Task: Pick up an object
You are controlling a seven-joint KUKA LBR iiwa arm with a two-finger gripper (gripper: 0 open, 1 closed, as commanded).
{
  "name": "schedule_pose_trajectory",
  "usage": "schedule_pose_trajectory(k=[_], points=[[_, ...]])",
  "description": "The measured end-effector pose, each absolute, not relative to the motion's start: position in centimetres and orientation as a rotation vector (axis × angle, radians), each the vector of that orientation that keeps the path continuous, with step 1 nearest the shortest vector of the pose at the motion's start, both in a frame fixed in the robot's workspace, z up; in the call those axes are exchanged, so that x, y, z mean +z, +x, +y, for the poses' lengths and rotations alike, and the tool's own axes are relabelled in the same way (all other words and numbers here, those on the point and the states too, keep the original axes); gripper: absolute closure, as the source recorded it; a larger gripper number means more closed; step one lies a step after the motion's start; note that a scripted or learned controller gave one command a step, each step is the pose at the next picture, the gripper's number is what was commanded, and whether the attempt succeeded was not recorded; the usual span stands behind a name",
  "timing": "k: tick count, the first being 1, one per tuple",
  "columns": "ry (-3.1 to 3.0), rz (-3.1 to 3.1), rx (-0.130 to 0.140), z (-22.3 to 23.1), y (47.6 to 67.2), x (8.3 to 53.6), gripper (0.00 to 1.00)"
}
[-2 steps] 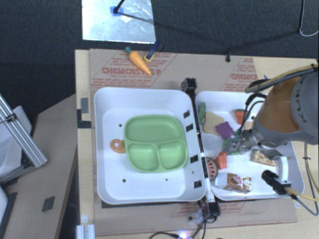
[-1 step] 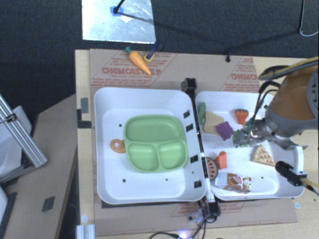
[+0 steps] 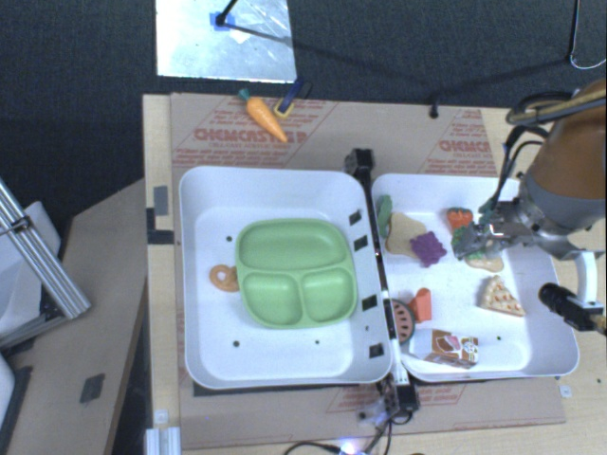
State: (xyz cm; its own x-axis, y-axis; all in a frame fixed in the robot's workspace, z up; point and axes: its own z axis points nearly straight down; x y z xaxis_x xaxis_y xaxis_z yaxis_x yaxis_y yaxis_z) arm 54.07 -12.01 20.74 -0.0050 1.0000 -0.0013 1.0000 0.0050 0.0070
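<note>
A: Where is the arm working?

B: Over the right-hand shallow white plastic bin [image 3: 541, 344]. The gripper [image 3: 471, 242] hangs low by the bin's upper middle, just beside a small orange-and-green toy vegetable [image 3: 460, 218] and above a pale tan flat piece [image 3: 488, 263]. I judge it is lined up there because several small toys crowd that patch, so a descent has a fair chance of meeting one.

A: Are the fingers closed on anything?

B: I cannot tell. The metal there is dark and blurred, and nothing shows clearly between the fingers, so I would not call anything held.

A: What else could it pick?

B: In the same bin: a purple knobbly grape-like toy [image 3: 430, 247] resting on a tan bread-shaped slab [image 3: 406, 232], a yellow triangular pizza-slice toy [image 3: 500, 298], a small orange-red block [image 3: 421, 302], and a brown-and-white printed packet [image 3: 454, 347] near the front wall. They lie loose and apart, probably scattered so each can be grasped singly.

A: And the left white bin [image 3: 204, 254]?

B: It carries a light green three-compartment plastic tray [image 3: 294, 273] in its middle, with a small tan ring-shaped toy [image 3: 224, 278] just beside its left edge. A plastic orange carrot [image 3: 266, 118] lies outside the bins on the counter [image 3: 398, 131].

A: So the pick?

B: Not yet done, as far as I can judge.
</note>
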Motion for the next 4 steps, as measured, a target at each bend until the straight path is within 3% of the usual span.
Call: schedule_pose_trajectory(k=[1,2,4], points=[[2.215,2.225,0.003,-12.0,54.2,22.5,1.00],[2.210,2.231,0.005,-7.6,55.7,23.0,1.00],[2.209,2.235,0.005,3.3,56.9,22.1,1.00]])
